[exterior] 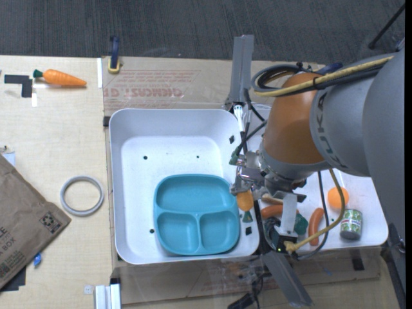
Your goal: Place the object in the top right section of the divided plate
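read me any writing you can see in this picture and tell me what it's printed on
"BOX": black letters on the brown cardboard box at the left edge, cut off by the frame.
Red mirrored lettering on the flat brown cardboard sheet behind the white bins: too faint to read with confidence.
Green label on the small grey can in the right bin: too small to read.
Square printed code on the cardboard box: not legible.

This is a robotics lab: a grey-and-orange industrial arm (309, 127) trailing cables reaches over two white bins (129, 172) on a plywood tabletop (51, 147). Toy food, like a plastic carrot (61, 78), a tape roll (82, 194) and dark carpet (161, 11) surround it.
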You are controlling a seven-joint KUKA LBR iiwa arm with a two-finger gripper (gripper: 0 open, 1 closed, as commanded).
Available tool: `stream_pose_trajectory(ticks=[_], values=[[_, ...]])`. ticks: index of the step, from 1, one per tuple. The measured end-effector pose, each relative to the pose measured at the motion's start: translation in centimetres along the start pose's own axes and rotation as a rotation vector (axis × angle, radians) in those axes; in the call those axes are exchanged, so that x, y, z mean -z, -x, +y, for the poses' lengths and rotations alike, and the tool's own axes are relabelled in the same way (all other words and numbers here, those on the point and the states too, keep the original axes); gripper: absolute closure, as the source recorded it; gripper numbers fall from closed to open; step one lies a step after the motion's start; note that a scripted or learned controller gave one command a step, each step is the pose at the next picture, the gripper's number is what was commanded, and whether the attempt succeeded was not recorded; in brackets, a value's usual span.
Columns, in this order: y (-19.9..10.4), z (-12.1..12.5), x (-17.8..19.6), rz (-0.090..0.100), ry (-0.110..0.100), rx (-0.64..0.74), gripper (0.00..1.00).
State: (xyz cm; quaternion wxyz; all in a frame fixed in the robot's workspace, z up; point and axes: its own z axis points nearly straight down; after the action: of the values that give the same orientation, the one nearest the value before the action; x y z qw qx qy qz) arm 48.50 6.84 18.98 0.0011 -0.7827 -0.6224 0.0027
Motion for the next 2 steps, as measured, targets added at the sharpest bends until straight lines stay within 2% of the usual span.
stream_pose_trajectory(ticks=[1, 2], values=[[0.9, 2.0, 0.1, 0.0, 0.002, 0.065, 1.0], [-5.6, -2.2, -6.2, 0.0, -0.001, 0.183, 1.0]])
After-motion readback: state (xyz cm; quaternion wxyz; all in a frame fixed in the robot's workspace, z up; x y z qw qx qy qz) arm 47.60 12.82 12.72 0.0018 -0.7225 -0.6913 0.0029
